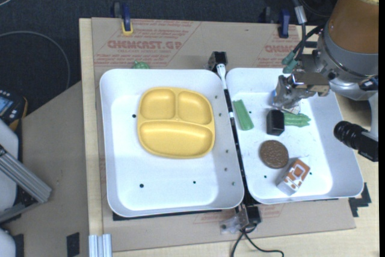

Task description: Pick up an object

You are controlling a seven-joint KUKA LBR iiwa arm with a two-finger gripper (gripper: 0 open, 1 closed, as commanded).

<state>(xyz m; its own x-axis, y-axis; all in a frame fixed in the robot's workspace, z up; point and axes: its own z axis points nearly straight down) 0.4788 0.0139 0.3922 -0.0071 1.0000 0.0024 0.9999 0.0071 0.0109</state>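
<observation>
gripper (287, 100) seen over right bin (343, 186), finger state could not be told | black block (275, 122), green stick (243, 114), brown disc (274, 153) lay below | yellow plate (176, 121) in left bin (120, 177)

At the frame's right, the claw (287, 99) hangs low over the right bin (258, 84), just above a small black block (275, 122) and a green piece (298, 120). Lower in that bin lie a brown disc (275, 154) and an orange-and-white box (294, 176); a green stick (243, 114) sits near its left wall. The left bin (120, 147) holds a yellow divided plate (176, 122).
</observation>
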